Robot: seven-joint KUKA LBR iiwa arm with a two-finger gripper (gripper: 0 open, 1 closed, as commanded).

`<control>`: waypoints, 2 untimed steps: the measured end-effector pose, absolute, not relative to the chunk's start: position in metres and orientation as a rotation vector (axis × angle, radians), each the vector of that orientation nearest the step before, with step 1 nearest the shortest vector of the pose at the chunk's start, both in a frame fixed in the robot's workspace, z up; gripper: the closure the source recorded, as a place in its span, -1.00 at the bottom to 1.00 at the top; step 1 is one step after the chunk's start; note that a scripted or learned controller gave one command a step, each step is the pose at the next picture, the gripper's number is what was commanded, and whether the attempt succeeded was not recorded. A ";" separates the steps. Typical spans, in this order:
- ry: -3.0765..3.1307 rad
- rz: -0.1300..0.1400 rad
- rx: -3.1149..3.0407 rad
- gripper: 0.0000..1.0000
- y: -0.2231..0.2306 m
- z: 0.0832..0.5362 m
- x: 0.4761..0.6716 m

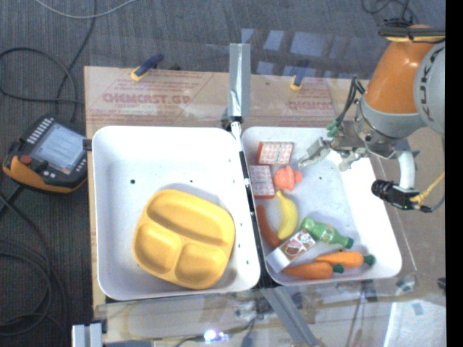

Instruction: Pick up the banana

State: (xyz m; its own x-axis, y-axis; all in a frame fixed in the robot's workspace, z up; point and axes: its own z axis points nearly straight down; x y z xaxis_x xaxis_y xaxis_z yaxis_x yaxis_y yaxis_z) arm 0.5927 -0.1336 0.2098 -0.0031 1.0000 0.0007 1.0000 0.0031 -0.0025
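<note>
The banana lies in the right bin, left of centre, its long axis running roughly top to bottom of the view. It is closely surrounded:

- Above: an orange-red toy, touching or just beside the banana's upper end.
- Upper left: a red-and-white box, with a second box beyond it near the bin's far wall.
- Left: a reddish sausage-like item, lying along the bin's left wall just beside the banana.
- Right and below: a green bottle, its neck end near the banana's lower end.
- Below: a packet, then two carrots along the near wall.

The gripper hangs over the far part of the right bin, above and to the right of the banana and apart from it. Its fingers stand spread wide with nothing between them.

The left bin holds a yellow tray. A pendant lies on the floor left of the bench.
</note>
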 end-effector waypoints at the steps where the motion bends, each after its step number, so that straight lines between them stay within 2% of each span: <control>1: -2.158 -0.001 -2.283 -1.00 -0.117 0.094 0.565; 2: -2.062 -0.018 -2.393 -1.00 -0.102 0.091 0.549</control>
